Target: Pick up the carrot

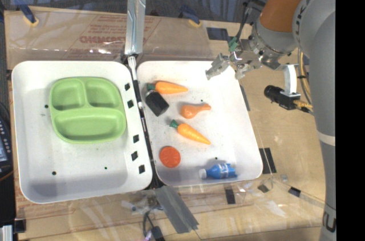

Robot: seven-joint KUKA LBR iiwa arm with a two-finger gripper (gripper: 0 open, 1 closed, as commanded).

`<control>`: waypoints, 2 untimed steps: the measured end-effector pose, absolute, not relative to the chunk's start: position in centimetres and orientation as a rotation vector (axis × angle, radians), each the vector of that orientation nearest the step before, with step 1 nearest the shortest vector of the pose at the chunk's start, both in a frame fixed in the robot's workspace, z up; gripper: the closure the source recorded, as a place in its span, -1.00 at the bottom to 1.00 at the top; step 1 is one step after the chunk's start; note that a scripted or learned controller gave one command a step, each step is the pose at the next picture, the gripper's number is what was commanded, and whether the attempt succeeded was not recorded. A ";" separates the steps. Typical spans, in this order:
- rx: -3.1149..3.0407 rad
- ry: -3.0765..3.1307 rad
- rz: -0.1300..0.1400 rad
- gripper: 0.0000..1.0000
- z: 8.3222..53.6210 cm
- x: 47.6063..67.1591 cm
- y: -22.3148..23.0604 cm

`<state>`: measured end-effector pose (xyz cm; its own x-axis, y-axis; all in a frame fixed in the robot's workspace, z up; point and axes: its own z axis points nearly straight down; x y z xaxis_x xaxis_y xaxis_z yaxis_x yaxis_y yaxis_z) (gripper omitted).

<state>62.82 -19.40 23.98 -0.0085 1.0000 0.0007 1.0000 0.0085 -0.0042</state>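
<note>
Two carrots lie in the right bin point(242, 120). One carrot point(170, 87) rests near the bin's back left, its green tip towards the divider. The other carrot point(191, 132) lies slantwise in the middle of the bin. My gripper point(228, 69) hovers over the bin's back right corner, well to the right of the upper carrot. It is open, and nothing sits between its fingers.
An orange pear-shaped toy point(195, 110) lies between the two carrots. A black block point(156, 103) sits by the divider, a red round piece point(169, 157) and a blue bottle point(219, 170) near the front. The left bin point(34, 177) holds a green divided plate point(88, 108).
</note>
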 end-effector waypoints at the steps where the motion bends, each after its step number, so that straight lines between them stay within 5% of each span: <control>1: -2.082 -2.348 0.005 -1.00 9.5 57.6 -14.8; 2: -2.032 -2.390 0.002 -1.00 9.1 50.1 -13.4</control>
